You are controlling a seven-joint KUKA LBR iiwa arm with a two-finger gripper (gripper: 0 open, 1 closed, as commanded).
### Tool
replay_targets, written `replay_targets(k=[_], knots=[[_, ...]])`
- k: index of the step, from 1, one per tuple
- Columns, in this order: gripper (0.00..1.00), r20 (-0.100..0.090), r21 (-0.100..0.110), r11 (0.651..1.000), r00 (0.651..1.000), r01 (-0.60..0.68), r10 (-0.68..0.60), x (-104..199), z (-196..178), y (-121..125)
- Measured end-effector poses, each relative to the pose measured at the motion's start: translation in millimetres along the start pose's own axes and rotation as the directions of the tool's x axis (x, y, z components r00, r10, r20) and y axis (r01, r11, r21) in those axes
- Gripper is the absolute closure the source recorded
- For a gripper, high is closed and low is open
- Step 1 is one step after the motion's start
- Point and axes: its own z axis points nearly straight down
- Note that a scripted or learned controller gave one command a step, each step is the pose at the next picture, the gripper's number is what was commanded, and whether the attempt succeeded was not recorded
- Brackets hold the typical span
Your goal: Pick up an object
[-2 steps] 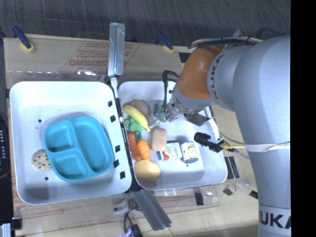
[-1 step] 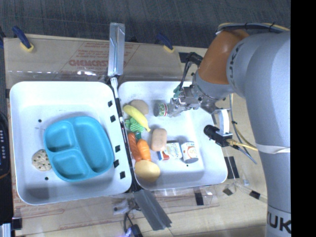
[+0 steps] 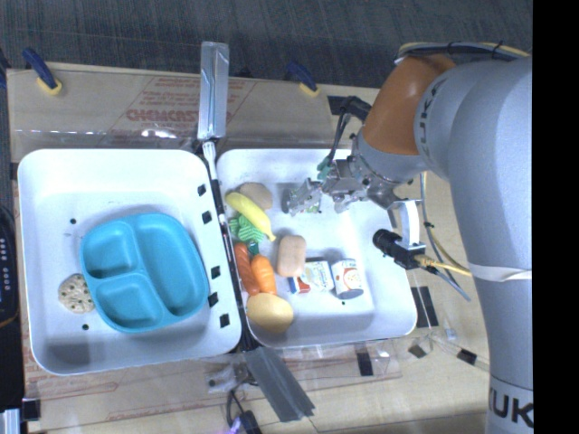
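Tool (image 3: 301, 198) above right bin, banana (image 3: 250, 214) just left.

A sky-blue plastic divided plate (image 3: 143, 271) lies in the left shallow white bin (image 3: 45, 174). A round speckled cookie (image 3: 76, 292) rests just beside the plate's left edge. Blue clamps (image 3: 42, 70) grip the brown cardboard-covered surface (image 3: 118, 98).

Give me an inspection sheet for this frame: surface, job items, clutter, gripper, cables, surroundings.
Surface: two white bins, left bin and right bin, on a wooden bench.
Job's things: in the right bin, banana, carrot, small cartons.
Clutter: blue divided plate and cookie in the left bin.
Gripper: gripper above the right bin's upper part, nothing seen between fingers.
Cables: thin wires by the arm.
Surroundings: blue clamps on the bench's back edge.
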Motion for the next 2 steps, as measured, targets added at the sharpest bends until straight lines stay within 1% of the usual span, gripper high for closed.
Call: replay_targets(k=[1, 2], knots=[[0.00, 0.008, -0.016, 0.998, 0.998, 0.064, -0.064, 45.8, 52.6, -74.6], [1.00, 0.001, -0.003, 0.997, 0.997, 0.074, -0.074, 50.5, 48.8, -76.9]])
